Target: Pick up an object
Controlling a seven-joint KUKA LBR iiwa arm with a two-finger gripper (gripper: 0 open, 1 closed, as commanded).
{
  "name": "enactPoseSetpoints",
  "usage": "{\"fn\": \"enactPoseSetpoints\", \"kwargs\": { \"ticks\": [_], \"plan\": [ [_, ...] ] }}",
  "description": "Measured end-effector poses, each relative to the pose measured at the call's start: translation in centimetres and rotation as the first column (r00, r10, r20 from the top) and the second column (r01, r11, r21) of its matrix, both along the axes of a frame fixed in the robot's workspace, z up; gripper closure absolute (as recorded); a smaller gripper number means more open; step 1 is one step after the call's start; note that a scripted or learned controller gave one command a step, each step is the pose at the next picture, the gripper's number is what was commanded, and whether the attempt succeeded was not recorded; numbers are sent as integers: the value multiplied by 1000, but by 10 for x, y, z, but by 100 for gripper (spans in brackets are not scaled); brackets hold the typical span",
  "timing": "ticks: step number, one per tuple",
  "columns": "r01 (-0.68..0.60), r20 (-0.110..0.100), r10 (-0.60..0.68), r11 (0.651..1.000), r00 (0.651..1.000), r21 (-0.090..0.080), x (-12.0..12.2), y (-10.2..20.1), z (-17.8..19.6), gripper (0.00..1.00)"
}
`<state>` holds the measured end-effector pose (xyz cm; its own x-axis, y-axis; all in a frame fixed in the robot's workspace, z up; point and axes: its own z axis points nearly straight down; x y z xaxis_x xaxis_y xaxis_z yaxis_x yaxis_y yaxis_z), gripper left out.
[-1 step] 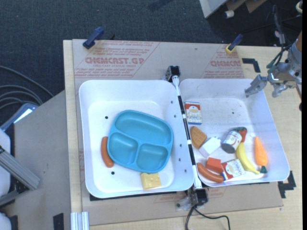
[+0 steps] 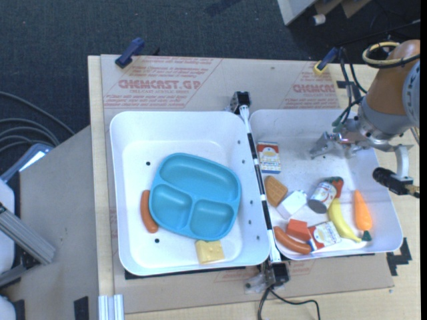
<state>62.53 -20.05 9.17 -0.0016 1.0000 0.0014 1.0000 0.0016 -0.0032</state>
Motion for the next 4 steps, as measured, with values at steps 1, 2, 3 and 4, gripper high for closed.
{"fn": "enactPoseSetpoints", "kwargs": {
  "ticks": [1,2,3,4],
  "plan": [
    [1,0,-1,1000,1000,1,14,43,-7,0],
    [-1,2,1,1000,1000,-1,14,43,3,100],
    [-1,1,1,1000,1000,-1,14,43,3,0],
    [-2,3,2,1000,1000,-1,15,43,13,100]
  ]
}}
